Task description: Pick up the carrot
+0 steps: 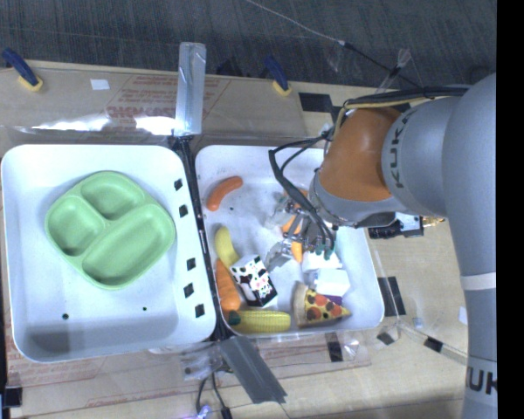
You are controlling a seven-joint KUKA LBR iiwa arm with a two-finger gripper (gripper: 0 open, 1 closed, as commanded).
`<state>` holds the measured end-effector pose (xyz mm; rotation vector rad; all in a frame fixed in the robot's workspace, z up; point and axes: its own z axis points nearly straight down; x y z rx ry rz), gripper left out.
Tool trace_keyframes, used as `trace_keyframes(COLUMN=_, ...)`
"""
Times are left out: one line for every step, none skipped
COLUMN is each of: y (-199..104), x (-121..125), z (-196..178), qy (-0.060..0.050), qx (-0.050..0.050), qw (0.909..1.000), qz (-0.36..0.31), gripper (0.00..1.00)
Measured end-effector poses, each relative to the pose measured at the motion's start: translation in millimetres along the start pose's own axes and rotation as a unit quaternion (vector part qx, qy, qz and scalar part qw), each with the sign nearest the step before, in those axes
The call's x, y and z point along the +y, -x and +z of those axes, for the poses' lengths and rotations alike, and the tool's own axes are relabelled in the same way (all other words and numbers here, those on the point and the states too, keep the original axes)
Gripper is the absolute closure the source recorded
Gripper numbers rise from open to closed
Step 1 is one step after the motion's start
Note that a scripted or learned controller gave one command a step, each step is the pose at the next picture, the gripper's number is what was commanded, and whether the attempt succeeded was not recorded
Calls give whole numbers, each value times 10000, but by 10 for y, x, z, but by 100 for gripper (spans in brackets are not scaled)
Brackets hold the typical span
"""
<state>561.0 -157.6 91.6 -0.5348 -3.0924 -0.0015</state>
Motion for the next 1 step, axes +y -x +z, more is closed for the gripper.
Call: trace_keyframes(y=9, x=24, z=-108, qy=-1, qx=-7, qw=10000, qz=-47, gripper=100)
